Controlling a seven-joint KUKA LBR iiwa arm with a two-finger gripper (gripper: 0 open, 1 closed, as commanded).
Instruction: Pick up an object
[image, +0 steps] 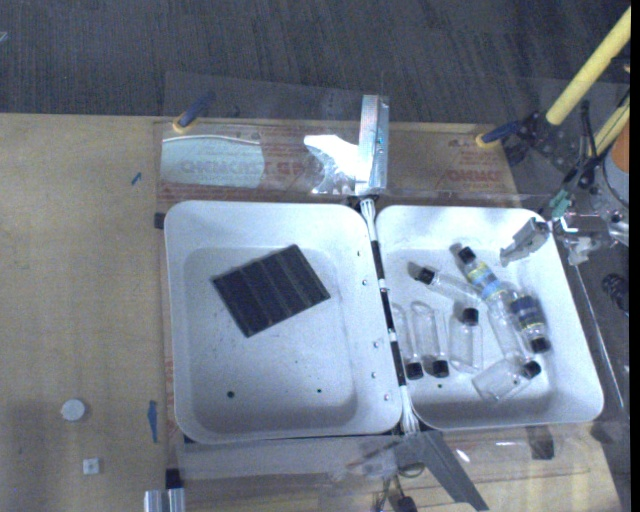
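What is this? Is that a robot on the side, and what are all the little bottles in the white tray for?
Yes, that is a robot arm. The picture is taken by one camera fixed above a bench, looking down at a slant. The arm reaches in from the right side, and the shiny part at its end is its tool, which it uses to pick things up. It sits over the top right corner of the right bin.

On the bench are two shallow white bins side by side. The left bin has a dark ribbed flat pad lying in it. The right bin holds several small clear bottles with black caps, some lying in a row, some crossing each other.

The robot's job is to pick up an object. I see nothing between the tool's tips.
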